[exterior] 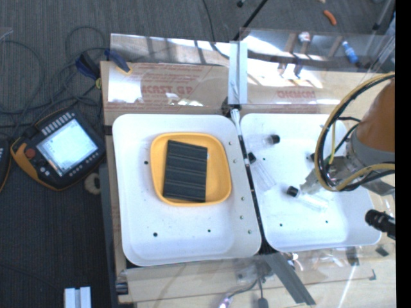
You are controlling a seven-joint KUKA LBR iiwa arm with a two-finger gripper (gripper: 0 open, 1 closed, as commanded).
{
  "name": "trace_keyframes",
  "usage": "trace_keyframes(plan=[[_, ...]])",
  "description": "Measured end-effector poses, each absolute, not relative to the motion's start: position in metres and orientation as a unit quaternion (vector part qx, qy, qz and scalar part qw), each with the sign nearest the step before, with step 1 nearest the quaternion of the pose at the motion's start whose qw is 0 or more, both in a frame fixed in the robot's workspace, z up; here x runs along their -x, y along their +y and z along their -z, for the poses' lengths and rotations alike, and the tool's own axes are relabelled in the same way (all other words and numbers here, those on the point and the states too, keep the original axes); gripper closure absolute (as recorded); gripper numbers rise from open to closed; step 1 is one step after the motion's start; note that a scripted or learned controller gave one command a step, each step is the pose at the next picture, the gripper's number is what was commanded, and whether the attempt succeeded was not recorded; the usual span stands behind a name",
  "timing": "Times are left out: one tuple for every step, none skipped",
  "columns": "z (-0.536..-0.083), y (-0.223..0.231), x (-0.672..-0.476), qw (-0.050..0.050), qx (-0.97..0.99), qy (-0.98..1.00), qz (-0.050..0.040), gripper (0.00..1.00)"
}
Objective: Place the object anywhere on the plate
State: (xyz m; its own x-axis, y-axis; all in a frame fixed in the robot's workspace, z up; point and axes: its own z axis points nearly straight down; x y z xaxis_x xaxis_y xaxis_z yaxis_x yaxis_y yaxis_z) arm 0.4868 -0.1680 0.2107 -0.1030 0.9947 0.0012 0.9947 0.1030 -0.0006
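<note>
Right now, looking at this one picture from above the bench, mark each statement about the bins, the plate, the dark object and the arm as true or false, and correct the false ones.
1. The yellow plate sits in the left bin. True.
2. The dark ridged block lies in the right bin. False: it lies on the yellow plate.
3. The arm is over the right bin. True.
4. The plate is round and blue. False: it is yellow and roughly square with rounded corners.
5. The block lies inside the plate's rim. True.
6. A handheld screen lies on the floor right of the bins. False: it lies to their left.
</note>
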Motion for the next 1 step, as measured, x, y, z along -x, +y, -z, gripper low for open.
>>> trace_keyframes(plan=[[-0.2107, -0.1681, -0.4868, 0.001, 0.67, -0.743, 0.0001, 0.0]])
